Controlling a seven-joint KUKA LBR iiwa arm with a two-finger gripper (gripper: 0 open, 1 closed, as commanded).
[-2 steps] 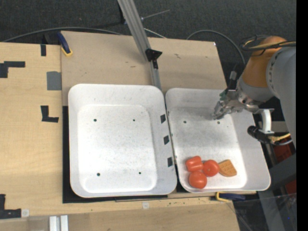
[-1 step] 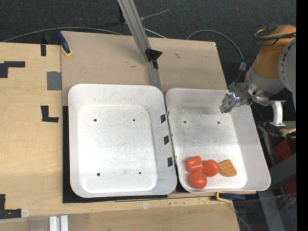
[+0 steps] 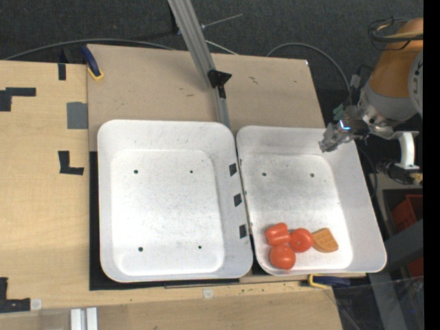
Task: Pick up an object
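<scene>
Three red tomato-like pieces point(image 3: 287, 244) lie clustered at the near edge of the right bin point(image 3: 344, 184), with an orange-brown wedge point(image 3: 325, 240) touching them on the right. My gripper point(image 3: 332, 139) hovers over the far right corner of that bin, well away from the objects, with nothing seen between its fingers. The arm's orange band and grey wrist rise behind it at the right edge.
The left bin point(image 3: 117, 184) sits beside the right one, joined by black clips point(image 3: 237, 199). A slanted metal pole point(image 3: 196, 36) crosses the bench behind the bins. Cables run along the far edge.
</scene>
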